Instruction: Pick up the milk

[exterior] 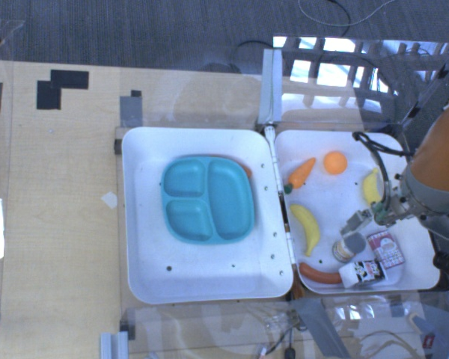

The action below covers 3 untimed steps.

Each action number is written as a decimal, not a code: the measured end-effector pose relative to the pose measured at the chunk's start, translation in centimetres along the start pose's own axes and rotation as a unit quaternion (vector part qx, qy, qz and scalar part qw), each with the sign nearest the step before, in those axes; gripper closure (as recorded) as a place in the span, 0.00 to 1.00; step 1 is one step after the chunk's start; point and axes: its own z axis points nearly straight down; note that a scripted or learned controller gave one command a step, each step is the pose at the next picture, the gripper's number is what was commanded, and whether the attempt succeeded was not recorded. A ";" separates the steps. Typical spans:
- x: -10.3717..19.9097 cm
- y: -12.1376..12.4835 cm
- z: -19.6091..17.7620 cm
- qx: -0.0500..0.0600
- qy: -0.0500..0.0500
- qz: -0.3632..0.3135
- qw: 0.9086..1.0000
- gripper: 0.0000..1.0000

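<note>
The milk, a small white carton with dark print, lies on its side in the right bin's near corner, just beside the hot dog's right end and touching a red-patterned packet; it rests on the bin floor, not between any fingers. The bench of pale wood bears everything; on it the left bin holds a blue divided plate near its middle; the right bin sits flush beside it, sharing the middle rim. The arm, grey with its orange band, reaches in from the right over the right bin's far side; its gripper hangs low above the bin floor, close to the milk, and whether its jaws are apart or together I cannot tell. Smaller things follow: a banana left of the gripper; the hot dog along the near rim; the red-patterned packet; a carrot; a second yellow fruit partly behind cables; an orange.
</note>
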 end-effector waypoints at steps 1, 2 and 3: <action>4.0 1.2 8.6 0.001 0.001 -0.035 0.999 0.00; 1.4 2.6 -1.5 0.000 0.000 -0.061 0.998 0.00; 0.8 0.3 9.2 -0.003 -0.002 -0.102 0.995 0.00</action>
